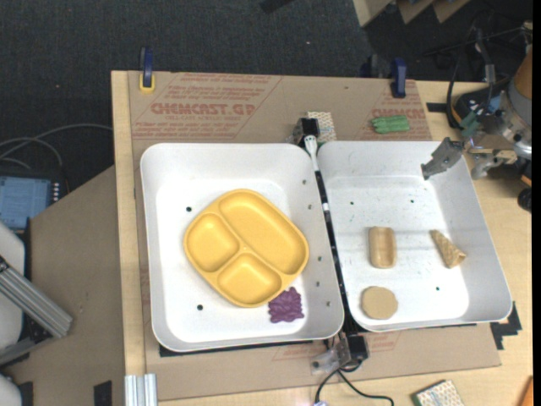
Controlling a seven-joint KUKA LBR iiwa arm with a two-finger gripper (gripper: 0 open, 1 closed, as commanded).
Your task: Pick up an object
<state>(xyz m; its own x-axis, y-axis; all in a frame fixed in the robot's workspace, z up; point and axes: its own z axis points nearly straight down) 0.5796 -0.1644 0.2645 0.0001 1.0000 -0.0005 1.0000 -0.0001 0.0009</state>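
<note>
You see the gripper over the right bin's upper right rim, touching nothing; whether it's parted you cannot tell. To its upper left, the board reads "CHEMCAST GP". Below it lie a tan cylinder, a round cookie and a wedge.

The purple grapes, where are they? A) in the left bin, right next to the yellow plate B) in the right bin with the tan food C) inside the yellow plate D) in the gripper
A: the purple grapes lie on the left bin floor at the near corner of the yellow plate, outside its compartments.
</note>
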